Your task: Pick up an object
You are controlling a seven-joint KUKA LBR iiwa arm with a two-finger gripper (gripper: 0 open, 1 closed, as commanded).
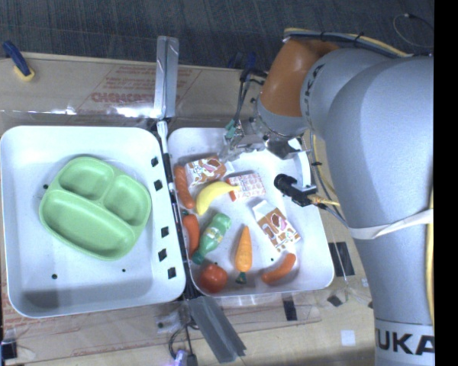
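Fingers over right bin rear, near snack pack; spread/pinched: can't tell.

A dark grey carpeted floor is seen beyond the bench. The bench top is covered with brown cardboard carrying red print, under clear film. Even overhead light is noted, with soft shadows.

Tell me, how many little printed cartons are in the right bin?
3: one carton at the back left beside the banana, one mid-bin, one toward the right front. The arm may hide more.
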